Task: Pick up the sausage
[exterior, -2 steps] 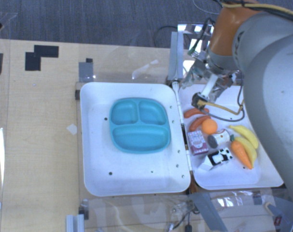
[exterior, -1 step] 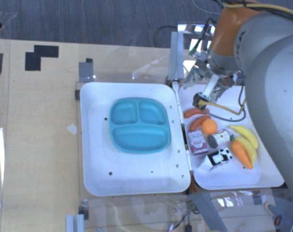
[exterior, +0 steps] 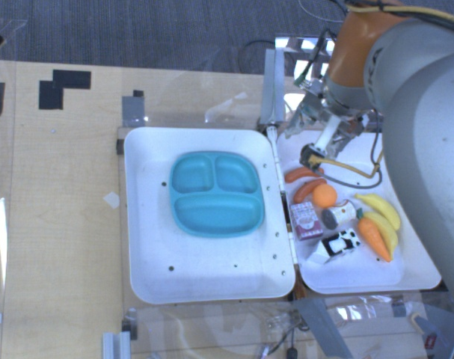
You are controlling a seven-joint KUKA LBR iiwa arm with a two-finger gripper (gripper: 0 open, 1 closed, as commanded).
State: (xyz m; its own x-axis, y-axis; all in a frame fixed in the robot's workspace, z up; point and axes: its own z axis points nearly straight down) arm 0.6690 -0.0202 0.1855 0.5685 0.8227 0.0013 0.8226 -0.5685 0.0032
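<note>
gripper hangs over the far left corner of the right bin. its tip is lost in glare and cabling, so whether it stands wide or narrow cannot be told. the sausage lies in the same bin by the left wall, nearer the camera than the gripper and apart from it. a second reddish piece, just past the sausage from the gripper, is part hidden by the orange; its kind is unclear. farther from the gripper:
- box, print too small to read
- bottle
- black-and-white item, hard to identify
- carrot
- bananas

the arm cuts off the bin's right side. the plate sits in the left bin, well apart from the gripper.
</note>
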